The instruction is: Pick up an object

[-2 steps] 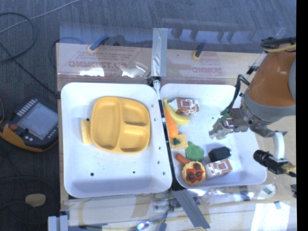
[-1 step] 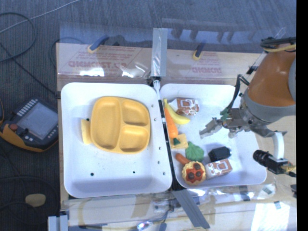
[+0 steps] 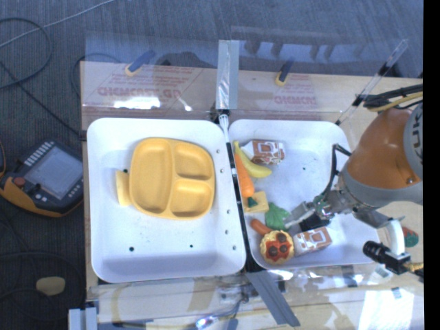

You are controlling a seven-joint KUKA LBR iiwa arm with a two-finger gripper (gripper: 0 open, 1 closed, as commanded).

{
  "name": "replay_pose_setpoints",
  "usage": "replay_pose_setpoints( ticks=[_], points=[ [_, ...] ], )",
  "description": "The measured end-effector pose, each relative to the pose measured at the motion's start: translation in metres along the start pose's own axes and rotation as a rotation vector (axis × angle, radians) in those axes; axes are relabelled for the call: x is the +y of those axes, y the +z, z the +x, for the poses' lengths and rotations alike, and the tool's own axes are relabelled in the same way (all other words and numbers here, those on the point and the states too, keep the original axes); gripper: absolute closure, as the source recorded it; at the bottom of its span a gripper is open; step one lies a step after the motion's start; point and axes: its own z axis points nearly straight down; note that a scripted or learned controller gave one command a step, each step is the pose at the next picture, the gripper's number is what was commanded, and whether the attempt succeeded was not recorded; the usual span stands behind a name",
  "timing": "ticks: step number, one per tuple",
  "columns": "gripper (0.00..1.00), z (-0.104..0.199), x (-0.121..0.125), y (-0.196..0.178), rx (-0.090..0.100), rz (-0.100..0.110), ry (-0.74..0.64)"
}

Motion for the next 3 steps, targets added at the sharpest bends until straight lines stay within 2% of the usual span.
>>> replay_pose_setpoints(
  ticks=[1, 2, 3],
  points=[
    [0.0, -0.031, 0.04, 0.043, -0.01, -0.015, -0.076],
    [0.0, -0.017, 0.127, 0.002, -0.003, -0.002, -0.046],
    [0.0, -0.02, 0.171, 0.036, -0.009, 0.0, -0.079]
  ],
)
